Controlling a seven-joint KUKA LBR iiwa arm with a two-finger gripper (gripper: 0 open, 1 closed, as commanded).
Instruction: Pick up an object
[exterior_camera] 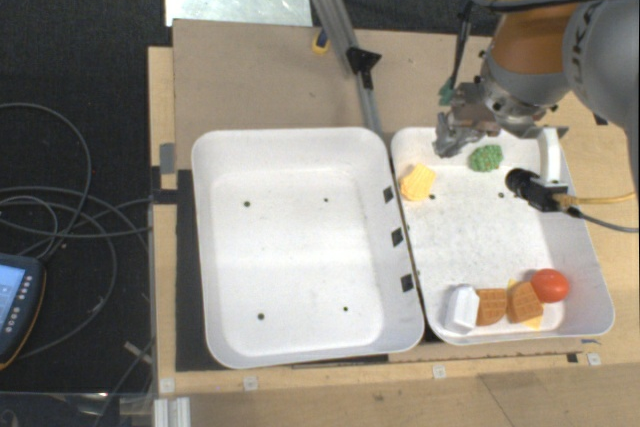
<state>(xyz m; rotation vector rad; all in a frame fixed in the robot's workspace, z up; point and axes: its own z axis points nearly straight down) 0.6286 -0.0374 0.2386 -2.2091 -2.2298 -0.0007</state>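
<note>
The claw (452, 137), grip state unreadable, hangs with the green piece (486, 158) just at four o'clock, yellow block (418, 182) at seven.

Counting what is lying on the bench
Two white bins (300, 150) are sitting side by side; one yellow block (418, 182), one green piece (486, 158), one white block (460, 308), two orange-brown pieces (508, 303) and one red ball (549, 286) are lying there.

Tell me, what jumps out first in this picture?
The big grey and orange arm at upper right, its gripper hanging over the right bin beside a green object. Along that bin's near edge sit a red ball, brown waffle-like pieces and a white block.
</note>
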